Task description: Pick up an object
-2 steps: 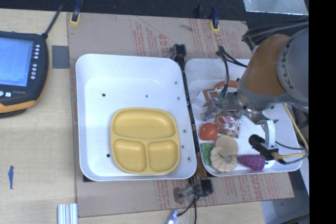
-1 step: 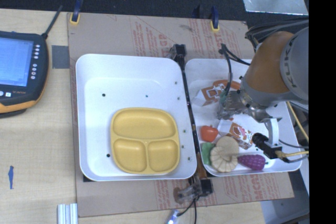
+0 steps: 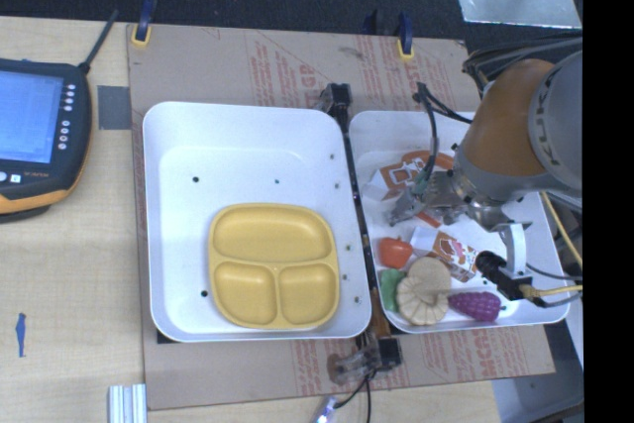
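Here, in the right bin point(image 3: 555, 314), we see the small objects heaped together: a red tomato-like piece point(image 3: 395, 252), a tan mushroom-shaped toy point(image 3: 426, 290), a purple bunch of grapes point(image 3: 475, 305), a green piece point(image 3: 389, 286) tucked beside the mushroom, and orange-and-white packets point(image 3: 404, 172) lying toward the bin's far side. All of them rest on the bin floor, clustered in its near half and middle.

Above that clutter we see the pincer point(image 3: 424, 203), low over the packets, near the bin's centre; its fingers are dark and mixed in with the wrappers, and we cannot tell whether they are spread or closed, nor whether anything sits between them. The arm point(image 3: 510, 129), with its orange band, reaches in from the right and covers the bin's right side.

Just beside it, the left bin point(image 3: 198, 139) holds a yellow divided tray point(image 3: 273, 264), three compartments up, lying flat toward the near right corner.

Both bins sit on a brown board point(image 3: 248, 64) clamped to the tabletop point(image 3: 59, 292). A control pendant point(image 3: 40, 134) with a blue screen lies at the far left, well apart from the bins.
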{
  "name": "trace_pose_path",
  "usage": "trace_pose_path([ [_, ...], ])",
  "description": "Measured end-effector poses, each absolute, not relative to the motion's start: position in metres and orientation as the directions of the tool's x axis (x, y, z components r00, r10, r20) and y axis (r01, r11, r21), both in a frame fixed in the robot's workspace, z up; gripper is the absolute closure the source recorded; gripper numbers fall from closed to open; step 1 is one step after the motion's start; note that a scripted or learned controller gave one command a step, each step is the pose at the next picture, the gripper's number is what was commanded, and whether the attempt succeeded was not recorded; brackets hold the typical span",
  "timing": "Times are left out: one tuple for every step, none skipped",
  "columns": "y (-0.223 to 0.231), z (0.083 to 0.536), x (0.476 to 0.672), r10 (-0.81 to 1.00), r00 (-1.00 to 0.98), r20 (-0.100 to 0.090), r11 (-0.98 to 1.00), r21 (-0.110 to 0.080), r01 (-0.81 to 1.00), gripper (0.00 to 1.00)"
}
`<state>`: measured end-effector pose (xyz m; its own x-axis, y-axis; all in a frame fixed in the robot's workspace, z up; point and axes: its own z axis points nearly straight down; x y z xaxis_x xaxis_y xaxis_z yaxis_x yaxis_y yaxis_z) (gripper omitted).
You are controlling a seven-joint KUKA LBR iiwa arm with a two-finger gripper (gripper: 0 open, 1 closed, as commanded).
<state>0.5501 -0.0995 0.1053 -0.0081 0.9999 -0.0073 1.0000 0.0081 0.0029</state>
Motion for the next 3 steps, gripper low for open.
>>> trace_pose_path([
  [-0.098,0.096,0.621,1.0,-0.004,-0.002,0.004,0.005,1.0,0.0],
  [-0.098,0.095,0.648,1.0,-0.006,0.002,0.006,-0.016,1.0,0.0],
  [-0.119,0.094,0.654,1.0,-0.012,0.015,0.012,-0.028,1.0,0.0],
])
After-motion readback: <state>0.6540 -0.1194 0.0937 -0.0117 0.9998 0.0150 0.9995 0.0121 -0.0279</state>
